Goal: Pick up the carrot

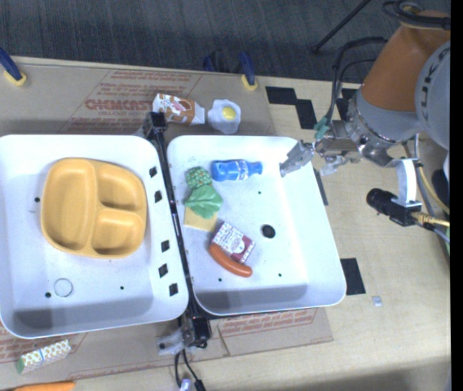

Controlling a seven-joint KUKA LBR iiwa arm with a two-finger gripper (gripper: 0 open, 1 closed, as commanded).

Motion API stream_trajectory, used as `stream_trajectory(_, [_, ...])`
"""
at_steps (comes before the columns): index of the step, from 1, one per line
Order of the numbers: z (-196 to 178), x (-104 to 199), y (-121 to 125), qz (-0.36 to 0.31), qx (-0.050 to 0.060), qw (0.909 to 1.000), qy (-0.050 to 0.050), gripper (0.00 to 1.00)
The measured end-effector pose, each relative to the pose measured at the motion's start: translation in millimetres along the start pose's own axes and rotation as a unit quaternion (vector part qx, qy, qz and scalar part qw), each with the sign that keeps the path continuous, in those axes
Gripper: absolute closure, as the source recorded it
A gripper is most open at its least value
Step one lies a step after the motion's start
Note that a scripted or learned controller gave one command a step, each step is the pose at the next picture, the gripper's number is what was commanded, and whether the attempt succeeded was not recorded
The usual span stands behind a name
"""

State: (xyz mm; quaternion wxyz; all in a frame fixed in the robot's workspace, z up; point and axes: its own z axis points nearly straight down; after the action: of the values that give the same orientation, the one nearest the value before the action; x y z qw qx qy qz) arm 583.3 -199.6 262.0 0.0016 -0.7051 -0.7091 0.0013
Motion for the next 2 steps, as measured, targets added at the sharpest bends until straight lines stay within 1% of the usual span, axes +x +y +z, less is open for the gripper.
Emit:
stream_trajectory(1, [158,-11,-65,-0.044,0.001,0.999,0.001,0.0])
stream_trajectory(2, [171,67,-57,0.072,0.001,0.9974,0.001,0.0])
